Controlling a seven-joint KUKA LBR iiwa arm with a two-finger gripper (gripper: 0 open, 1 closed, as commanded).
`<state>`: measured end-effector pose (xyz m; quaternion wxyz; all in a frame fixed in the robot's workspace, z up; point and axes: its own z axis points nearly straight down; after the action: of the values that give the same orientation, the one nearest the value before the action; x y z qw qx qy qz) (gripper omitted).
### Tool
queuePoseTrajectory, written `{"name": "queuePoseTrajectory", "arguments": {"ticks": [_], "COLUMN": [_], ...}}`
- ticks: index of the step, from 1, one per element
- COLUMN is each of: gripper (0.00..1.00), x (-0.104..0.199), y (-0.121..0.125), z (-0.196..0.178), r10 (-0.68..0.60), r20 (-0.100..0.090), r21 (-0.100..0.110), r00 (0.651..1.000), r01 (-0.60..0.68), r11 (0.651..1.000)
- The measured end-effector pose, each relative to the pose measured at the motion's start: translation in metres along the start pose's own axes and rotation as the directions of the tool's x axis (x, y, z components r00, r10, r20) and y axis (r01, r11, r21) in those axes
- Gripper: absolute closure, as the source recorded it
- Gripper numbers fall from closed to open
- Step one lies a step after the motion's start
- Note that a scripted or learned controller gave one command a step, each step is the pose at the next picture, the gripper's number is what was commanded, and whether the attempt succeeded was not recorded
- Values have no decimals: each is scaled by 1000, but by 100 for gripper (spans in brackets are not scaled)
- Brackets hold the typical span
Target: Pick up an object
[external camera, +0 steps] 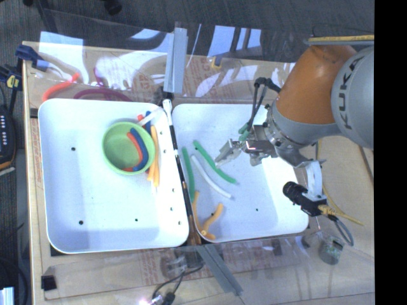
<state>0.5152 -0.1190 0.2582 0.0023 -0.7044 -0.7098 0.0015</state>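
Note:
My gripper (239,152) hangs over the middle of the right bin (280,216), below the arm's orange band. Its fingers are spread open with nothing between them. Just left of and below the fingertips lie a green stick (214,163) and a white stick (210,177), side by side and slanted. Another thin green stick (187,168) lies along the bin's left wall. Orange pieces (214,217) rest near the front left corner. A small green bit (244,129) shows right beside the wrist.
The left bin (76,196) holds a green bowl (129,147) with red and blue curved pieces in it, and an orange stick (153,165) next to it. A black fitting (299,194) on the arm overhangs the right bin's right edge.

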Motion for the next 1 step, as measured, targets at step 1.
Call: {"name": "queuePoseTrajectory", "arguments": {"ticks": [1], "gripper": [0], "x": [-9], "y": [51], "z": [84], "r10": [40], "r20": [1], "r21": [1], "r00": [999], "r01": [-40], "r11": [999]}}
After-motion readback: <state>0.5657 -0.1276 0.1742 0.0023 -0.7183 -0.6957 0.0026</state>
